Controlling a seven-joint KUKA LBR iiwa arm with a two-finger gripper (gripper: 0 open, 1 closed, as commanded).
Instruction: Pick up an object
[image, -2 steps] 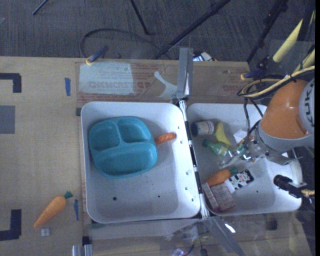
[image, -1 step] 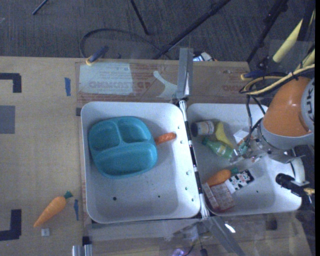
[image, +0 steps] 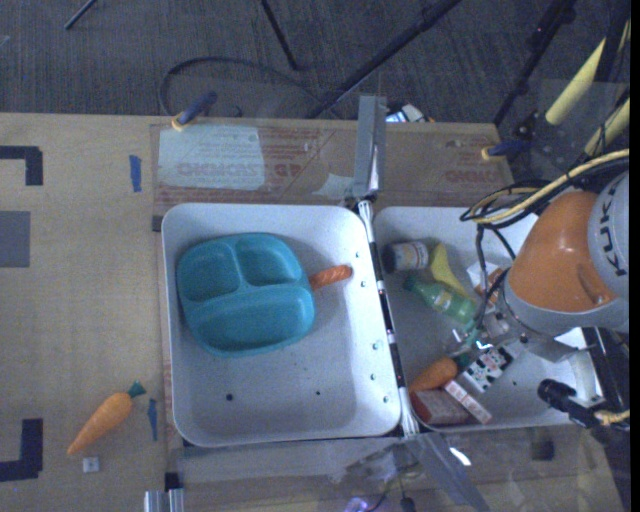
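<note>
Red box (image: 452, 404) lying nearest in right bin (image: 520, 418); jaws (image: 487, 362) hovering above, state cannot tell; nothing lifted yet.

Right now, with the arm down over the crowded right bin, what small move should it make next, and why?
Probably a short drop straight down. The gripper hangs low in the right bin, just beside the orange carrot near the bin's front, with a green bottle close behind. Nothing visibly sits between its fingers.
</note>
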